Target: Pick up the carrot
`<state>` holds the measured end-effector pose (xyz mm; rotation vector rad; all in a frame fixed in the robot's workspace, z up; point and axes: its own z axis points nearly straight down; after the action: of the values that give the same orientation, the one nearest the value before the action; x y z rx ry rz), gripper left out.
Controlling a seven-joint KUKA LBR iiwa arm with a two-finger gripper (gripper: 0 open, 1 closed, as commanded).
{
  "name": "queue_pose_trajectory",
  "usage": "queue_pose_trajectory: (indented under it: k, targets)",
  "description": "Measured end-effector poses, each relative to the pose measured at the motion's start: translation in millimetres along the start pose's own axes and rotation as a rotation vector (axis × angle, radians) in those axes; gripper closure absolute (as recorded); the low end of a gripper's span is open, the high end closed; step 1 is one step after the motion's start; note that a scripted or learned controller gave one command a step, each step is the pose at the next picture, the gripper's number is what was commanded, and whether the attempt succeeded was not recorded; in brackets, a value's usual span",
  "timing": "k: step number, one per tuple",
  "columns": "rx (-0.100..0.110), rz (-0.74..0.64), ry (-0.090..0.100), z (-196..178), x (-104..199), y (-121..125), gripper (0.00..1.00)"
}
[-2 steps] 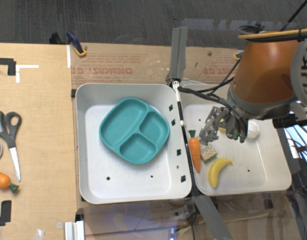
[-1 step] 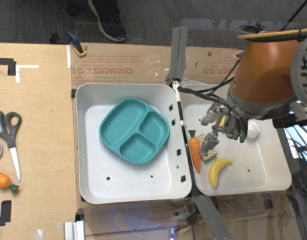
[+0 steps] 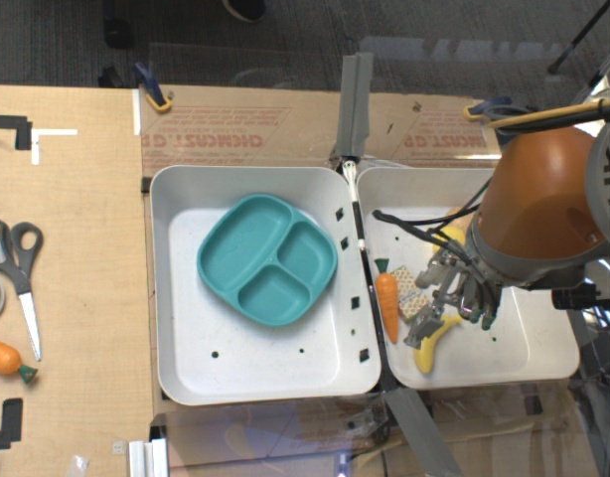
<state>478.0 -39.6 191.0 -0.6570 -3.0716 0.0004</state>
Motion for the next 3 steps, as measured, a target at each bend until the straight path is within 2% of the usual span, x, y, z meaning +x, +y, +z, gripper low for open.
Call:
queue_pose_trajectory:
  k: [1,2,3]
  targets:
    - [-0.001,0.037,-0.004,-50.0,-33.6,-60.9,0.00]
    - [-0.009,0.187,-0.014,91.8,-46.1,-54.8,0.00]
    - [-0.001,0.132,-0.003,20.8,-86.8,-107.7,0.00]
